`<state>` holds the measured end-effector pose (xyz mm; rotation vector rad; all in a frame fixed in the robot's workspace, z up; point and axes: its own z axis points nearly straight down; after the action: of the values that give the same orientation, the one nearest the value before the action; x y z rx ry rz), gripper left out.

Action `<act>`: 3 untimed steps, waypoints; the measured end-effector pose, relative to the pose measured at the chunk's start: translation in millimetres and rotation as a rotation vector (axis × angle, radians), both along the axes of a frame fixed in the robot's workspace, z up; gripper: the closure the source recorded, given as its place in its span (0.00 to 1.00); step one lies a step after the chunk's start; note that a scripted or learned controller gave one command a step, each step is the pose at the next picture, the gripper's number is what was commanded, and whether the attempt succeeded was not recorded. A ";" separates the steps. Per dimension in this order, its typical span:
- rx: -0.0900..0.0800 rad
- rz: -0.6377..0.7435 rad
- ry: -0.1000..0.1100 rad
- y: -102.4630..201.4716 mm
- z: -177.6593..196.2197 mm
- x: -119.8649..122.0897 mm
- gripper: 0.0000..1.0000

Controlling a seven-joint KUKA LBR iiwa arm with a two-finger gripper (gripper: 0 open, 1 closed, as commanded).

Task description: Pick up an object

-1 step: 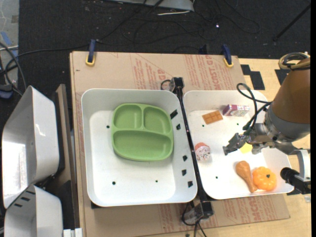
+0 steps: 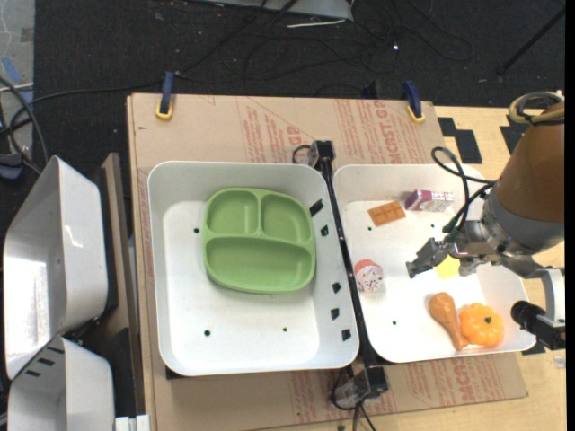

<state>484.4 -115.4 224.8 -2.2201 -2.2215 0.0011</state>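
I've got the gripper (image 2: pixel 422 263) low in the right bin (image 2: pixel 395 353), approach step; whether the fingers are parted or clenched, I can't tell. Nearest candidates: one drumstick (image 2: pixel 446 317) and one orange pumpkin (image 2: pixel 482 324) just below-right, one pink cup (image 2: pixel 368 277) left. Next I'd centre and descend.

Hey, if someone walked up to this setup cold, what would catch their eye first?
Probably the green divided plate, sitting alone in the left bin. Next, the arm's gripper hanging over the right bin, among small things: an orange pumpkin beside a tan drumstick near the front, and an orange cracker toward the back.
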 end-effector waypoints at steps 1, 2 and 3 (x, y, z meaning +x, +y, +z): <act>0.002 -0.002 0.004 9.7 -58.3 -2.5 0.00; 0.001 -0.003 0.003 9.4 -104.3 4.7 0.00; 0.001 -0.003 0.002 9.9 -133.8 4.3 0.00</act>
<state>488.6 -105.5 91.0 -2.2216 -2.2168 0.0024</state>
